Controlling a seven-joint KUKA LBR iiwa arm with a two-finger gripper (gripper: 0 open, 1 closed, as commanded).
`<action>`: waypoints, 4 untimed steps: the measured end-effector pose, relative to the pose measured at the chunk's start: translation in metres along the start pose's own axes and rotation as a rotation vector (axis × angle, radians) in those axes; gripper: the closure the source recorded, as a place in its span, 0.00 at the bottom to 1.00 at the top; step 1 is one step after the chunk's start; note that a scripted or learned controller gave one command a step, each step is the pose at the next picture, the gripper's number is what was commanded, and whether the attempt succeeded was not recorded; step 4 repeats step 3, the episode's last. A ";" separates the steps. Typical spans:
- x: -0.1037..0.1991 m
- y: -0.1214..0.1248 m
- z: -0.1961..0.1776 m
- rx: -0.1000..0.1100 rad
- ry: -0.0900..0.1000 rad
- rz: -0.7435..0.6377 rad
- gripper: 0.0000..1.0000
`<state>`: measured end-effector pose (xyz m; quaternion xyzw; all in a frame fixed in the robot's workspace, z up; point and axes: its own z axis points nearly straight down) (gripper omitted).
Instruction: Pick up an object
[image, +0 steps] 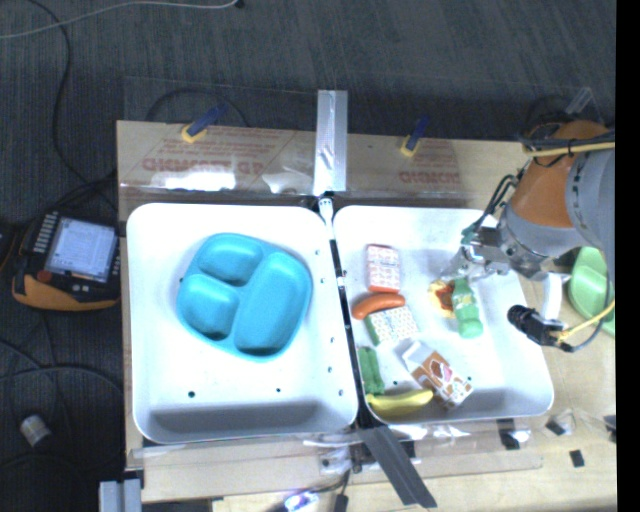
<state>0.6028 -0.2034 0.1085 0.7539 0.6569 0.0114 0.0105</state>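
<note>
A dark grey carpeted floor is surrounding a pale wooden bench (560, 170) that is filling the middle of the frame, with two shallow white bins sitting side by side on it. The left bin (150, 400) is holding a blue sectioned plate (245, 292) lying slightly left of its centre. The right bin (520, 385) is holding a scatter of toy food: a pink-patterned packet (382, 267) near the top, an orange sausage (379, 304) just below it, a checked packet (392, 324) under that, a green strip (369, 368) along the left wall, a banana (400, 402) lying at the lower edge, and a brown and white carton (438, 372) touching the banana's right end. A green bottle (466, 310) is lying right of centre in that bin, with a small yellow and red piece (442, 294) just beside it on the left.

The arm (560, 200) is reaching in from the right of the frame, its orange band showing near the upper right. The gripper (478, 256) is hanging above the bottle's upper end; from this angle I cannot tell how it is set or whether it is touching the bottle. A handheld screen device (72, 255) is lying on the floor at the left.
</note>
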 end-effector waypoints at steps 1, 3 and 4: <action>0.032 0.002 -0.020 0.034 -0.007 0.168 1.00; 0.074 -0.034 -0.085 0.034 -0.010 0.199 1.00; 0.074 -0.034 -0.085 0.034 -0.010 0.199 1.00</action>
